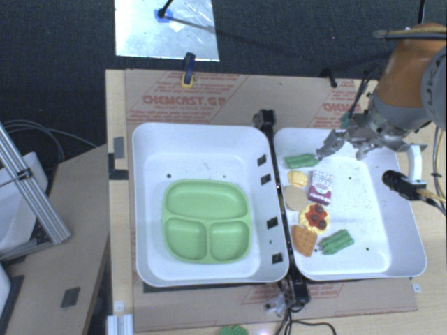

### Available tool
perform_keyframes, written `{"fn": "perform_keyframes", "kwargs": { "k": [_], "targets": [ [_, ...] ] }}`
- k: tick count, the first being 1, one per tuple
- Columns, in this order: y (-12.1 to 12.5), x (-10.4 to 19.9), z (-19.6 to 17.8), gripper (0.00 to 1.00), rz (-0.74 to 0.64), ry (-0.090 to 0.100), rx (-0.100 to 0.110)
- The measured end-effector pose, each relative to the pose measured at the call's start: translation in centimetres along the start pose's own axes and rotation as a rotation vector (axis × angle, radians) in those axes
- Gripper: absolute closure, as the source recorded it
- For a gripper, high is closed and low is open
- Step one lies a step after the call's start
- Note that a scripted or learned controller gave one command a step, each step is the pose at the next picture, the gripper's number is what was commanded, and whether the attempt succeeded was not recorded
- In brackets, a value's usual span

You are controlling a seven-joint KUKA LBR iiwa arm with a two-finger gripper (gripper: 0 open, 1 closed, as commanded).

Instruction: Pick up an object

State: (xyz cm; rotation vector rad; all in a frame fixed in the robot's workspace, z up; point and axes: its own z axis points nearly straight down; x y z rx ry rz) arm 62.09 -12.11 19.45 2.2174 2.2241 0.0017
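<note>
Several toy food pieces lie along the left side of the right bin [391,257]. A green pod [301,160] is farthest back, then a yellow piece [298,179] and a pink-and-white carton [320,185]. Nearer the front are a tan disc [295,199], a red-topped piece [315,217], a waffle [304,239] and a second green pod [336,241]. My gripper [347,148] hangs over the back of this bin, just right of the first green pod. It is open, with its two fingers spread and nothing between them.
The left bin [150,152] holds a green divided plate [207,220]. A black hinge strip [274,187] runs between the bins. A black fitting [400,183] on the arm juts over the right bin's right side. A shiny sheet [166,19] lies behind the bench.
</note>
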Motion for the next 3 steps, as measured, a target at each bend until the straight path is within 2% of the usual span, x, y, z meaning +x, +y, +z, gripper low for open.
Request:
{"fn": "perform_keyframes", "kwargs": {
  "k": [1, 2, 3],
  "targets": [
    [-4.5, 0.4, 11.2, 0.0, 0.004, 0.0, -0.001],
    [-4.3, 0.4, 9.8, 1.0, 0.002, -0.001, -0.004],
    [-4.2, 8.4, 0.4, 1.0, -0.009, 0.003, -0.009]
  ]
}}
